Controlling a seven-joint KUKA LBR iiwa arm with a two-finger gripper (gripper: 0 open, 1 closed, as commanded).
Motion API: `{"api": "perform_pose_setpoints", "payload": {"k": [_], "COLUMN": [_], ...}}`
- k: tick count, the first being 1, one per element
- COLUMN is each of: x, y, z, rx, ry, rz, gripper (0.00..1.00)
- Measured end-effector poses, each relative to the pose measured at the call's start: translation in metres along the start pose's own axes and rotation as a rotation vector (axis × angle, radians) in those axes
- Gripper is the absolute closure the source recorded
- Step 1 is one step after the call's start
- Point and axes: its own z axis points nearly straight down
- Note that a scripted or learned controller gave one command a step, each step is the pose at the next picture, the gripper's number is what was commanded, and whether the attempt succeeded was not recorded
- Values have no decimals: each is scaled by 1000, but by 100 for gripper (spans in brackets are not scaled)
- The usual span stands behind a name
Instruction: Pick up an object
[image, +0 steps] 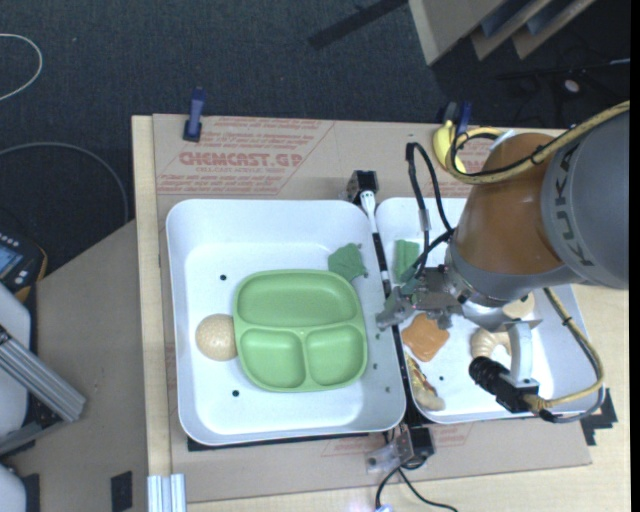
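- Nearest the camera, along the bottom edge of the bench (300, 470), a small black clip (415, 442) sits at the junction of the two bins
- The left bin (190, 300) holds a green divided tray (298, 330) lying flat near its middle, with one long compartment above and two smaller ones below
- A pale, round, beige object (214, 337) rests on the bin floor touching the tray's left edge
- A small dark-green piece (349, 261) lies by the tray's upper right corner, close to the bin's right wall
- The right bin (445, 408) is largely covered by the arm (520, 215), whose orange band is above the wrist
- An orange object (427, 340) lies in the right bin just below the gripper (412, 302); a light-green item (406, 256) stands near the bin's upper left, and whitish pieces (487, 343) lie to the right of the orange one
- The gripper hangs low over the wall shared by the two bins; how its fingers stand I cannot tell, and nothing is visibly held
- A black cable (425, 205) loops up from the wrist
- Farther back, the brown board (240, 150) bears red printed lettering, with a blue clip (194, 114) at its far left edge and a yellow one (447, 133) on the right
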Motion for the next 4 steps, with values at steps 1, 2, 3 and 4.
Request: {"api": "perform_pose_setpoints", "payload": {"k": [1,2,3,4], "x": [53,114,110,99], "y": [-18,-18,-18,-19], "z": [-105,-191,-196,-237], "rx": [-20,-21,-13,-17], "ry": [0,0,-3,-2], "rz": [-3,-4,3,4], "gripper": [0,0,100,100]}}
